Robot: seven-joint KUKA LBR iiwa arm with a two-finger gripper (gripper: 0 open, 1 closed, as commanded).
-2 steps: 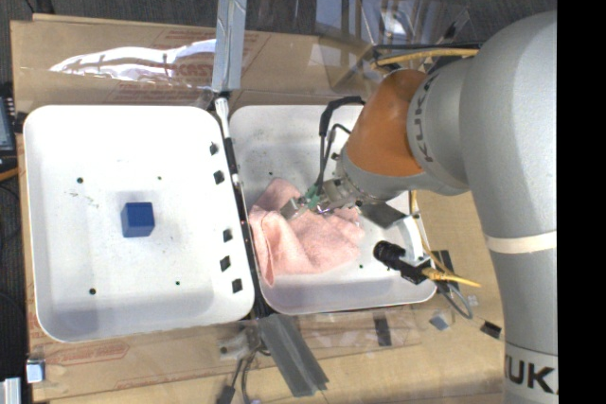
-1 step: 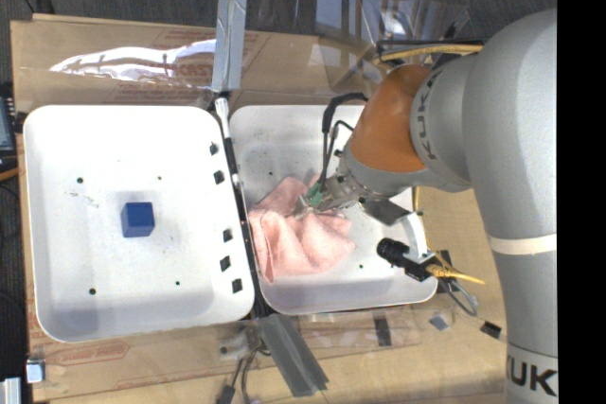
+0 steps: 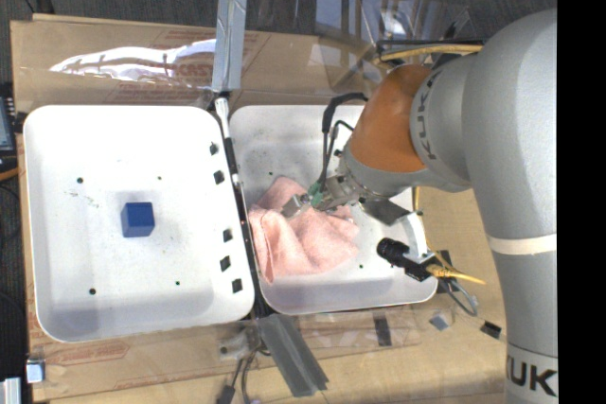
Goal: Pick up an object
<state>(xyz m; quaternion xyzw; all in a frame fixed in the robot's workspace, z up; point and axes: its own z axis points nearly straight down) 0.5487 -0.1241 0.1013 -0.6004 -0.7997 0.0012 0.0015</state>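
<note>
Arm bent low, reaching in from the right

The grey arm [image 3: 492, 109] angles leftward and down, orange band [image 3: 388, 132] above the wrist, with the end effector [image 3: 308, 202] at its lowest, leftmost point, tip pointing left.

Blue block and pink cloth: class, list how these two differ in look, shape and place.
The blue block is small, stiff and square; the pink cloth is larger, soft and crumpled. The block lies alone in the left bin; the cloth lies in the right bin, under the gripper. Both rest on a bin floor.
</note>
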